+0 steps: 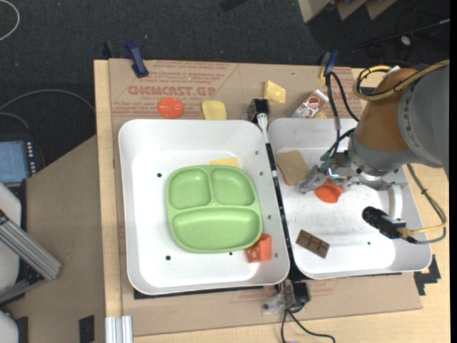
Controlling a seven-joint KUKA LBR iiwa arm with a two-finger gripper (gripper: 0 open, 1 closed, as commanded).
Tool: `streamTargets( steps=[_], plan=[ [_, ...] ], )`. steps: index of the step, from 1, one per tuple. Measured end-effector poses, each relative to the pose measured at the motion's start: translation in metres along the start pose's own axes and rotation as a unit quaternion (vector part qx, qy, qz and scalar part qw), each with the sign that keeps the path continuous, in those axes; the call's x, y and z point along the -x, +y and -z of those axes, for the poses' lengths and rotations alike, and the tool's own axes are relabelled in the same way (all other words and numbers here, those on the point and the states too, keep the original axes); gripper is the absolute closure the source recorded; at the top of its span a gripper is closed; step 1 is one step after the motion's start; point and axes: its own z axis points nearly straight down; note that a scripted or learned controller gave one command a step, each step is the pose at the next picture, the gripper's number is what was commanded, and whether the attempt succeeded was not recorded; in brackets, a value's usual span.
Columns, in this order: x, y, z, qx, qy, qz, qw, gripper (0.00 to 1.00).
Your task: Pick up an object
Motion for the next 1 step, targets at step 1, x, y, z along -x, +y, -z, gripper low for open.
streamTargets(
  steps=[1],
  plan=[
    [0.0026,0.0028,0.0147,0.005,-0.002,-0.001,1.0,1.0]
  ],
)
